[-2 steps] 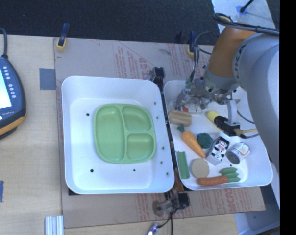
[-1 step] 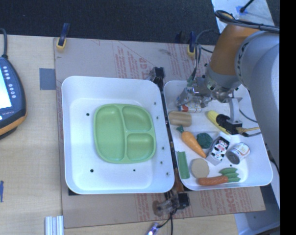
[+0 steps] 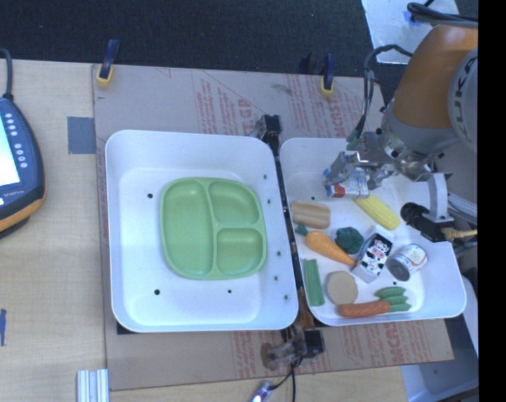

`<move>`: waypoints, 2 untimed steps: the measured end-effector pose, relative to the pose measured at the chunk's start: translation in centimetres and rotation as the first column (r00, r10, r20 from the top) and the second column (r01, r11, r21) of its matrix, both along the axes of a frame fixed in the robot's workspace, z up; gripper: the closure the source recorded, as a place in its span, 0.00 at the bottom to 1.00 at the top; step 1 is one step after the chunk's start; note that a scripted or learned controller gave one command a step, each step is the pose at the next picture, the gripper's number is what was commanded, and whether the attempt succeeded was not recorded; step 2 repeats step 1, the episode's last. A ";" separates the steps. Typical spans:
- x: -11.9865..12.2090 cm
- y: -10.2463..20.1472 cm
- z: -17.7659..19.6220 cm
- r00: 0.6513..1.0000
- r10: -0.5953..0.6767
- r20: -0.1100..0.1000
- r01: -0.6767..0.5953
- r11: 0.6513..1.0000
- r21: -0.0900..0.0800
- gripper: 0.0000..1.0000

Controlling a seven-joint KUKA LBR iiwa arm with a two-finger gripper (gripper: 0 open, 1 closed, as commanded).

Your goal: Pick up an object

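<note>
My gripper (image 3: pixel 351 172) hangs low over the far part of the right bin (image 3: pixel 441 304), on the grey arm with the orange band (image 3: pixel 433 65). A small red, white and blue item (image 3: pixel 340 190) lies right beneath it, partly hidden by it. Just to the right lies a yellow corn cob (image 3: pixel 378 211). Nearer the camera the bin holds a bread roll (image 3: pixel 311 214), a carrot (image 3: pixel 330 247), a dark green broccoli (image 3: pixel 349 239), a cow-patterned carton (image 3: pixel 373 256) and a small can (image 3: pixel 406 260).
The left bin (image 3: pixel 131 300) holds a green divided plate (image 3: pixel 213 227). A round cookie (image 3: pixel 342 288), a cucumber (image 3: pixel 312 281), a red sausage (image 3: pixel 363 310) and a pea pod (image 3: pixel 394 294) lie at the right bin's front. A tablet (image 3: pixel 6 162) sits far left.
</note>
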State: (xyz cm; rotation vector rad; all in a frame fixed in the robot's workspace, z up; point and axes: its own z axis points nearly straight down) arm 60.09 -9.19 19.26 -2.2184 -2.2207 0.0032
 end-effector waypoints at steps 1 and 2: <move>-2.3 6.6 0.7 1.000 0.006 -0.002 -0.006 1.000 -0.001 1.00; -2.3 6.6 0.7 1.000 0.006 -0.002 -0.006 1.000 -0.001 1.00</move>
